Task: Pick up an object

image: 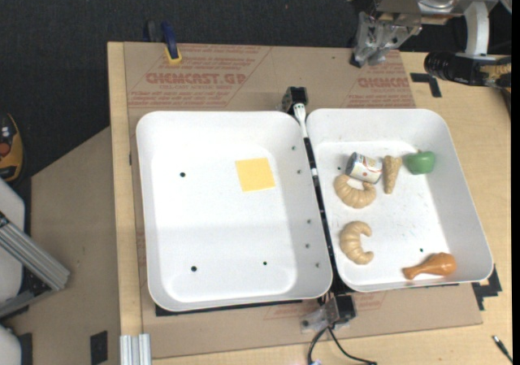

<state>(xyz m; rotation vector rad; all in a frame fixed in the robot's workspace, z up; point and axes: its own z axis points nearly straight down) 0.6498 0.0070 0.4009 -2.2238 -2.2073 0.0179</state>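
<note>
The gripper (pixel 375 45) hangs at the far right of the scene, above the brown board (pixel 244 71) beyond the far edge of the right bin (pixel 463 193). Its two fingers point down and stand close together, a narrow gap at most, and nothing is between them.

All the small things but one lie in the right bin. Near its far side a small can (pixel 363 167) lies on its side, touching a croissant (pixel 355 191) just nearer to the camera. Beside the can, to the right, is a tan cone-shaped piece (pixel 392 173), and further right a green pepper (pixel 420 162) close to the bin's wall. A second croissant (pixel 357 242) lies nearer, apart from the first. In the near right corner rests an orange drumstick (pixel 431 266).

The left bin (pixel 162 217) holds one flat yellow square (pixel 255 174), like a cheese slice, lying in its far half. A black clip (pixel 294 100) sits on the far end of the seam where the two bins meet.
</note>
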